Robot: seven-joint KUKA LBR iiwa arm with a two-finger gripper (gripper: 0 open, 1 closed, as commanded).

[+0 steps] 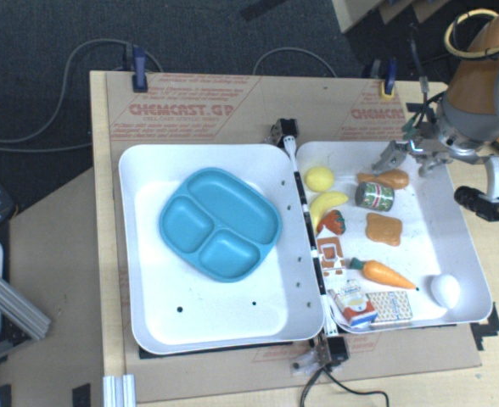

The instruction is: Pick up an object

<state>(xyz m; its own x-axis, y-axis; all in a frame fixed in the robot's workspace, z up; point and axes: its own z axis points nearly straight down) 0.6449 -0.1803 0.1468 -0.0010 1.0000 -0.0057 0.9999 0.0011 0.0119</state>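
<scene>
The grey arm with its orange band (479, 75) enters from the upper right, and its pincer (412, 153) hangs over the far right corner of the right shallow white bin (466, 253). Metal fingers (395, 153) splay outward from the wrist, but whether they are released or clenched cannot be told from this slanted view; nothing is seen between them.

Just beside and below the pincer lies an orange-brown bread-shaped toy (385, 178), touching a green cylindrical can with a dark label (374, 196) lying on its side. Below the can rests a brown toast-shaped piece (384, 229). To the left, near the bin's inner wall, sit a round yellow lemon (319, 178), a curved yellow banana (328, 202) and a red strawberry (333, 222). Nearer the camera lie a small white-and-orange printed card (328, 253), an orange carrot with a green top (383, 273), a white egg (444, 290) at the right wall, and two small printed cartons (372, 307) in the near corner.

The left shallow white bin (148, 303) holds a blue plastic plate with three compartments (220, 224), set slightly askew. Both bins rest on a brown cardboard sheet with red lettering (182, 108) laid over the bench (54, 227).
</scene>
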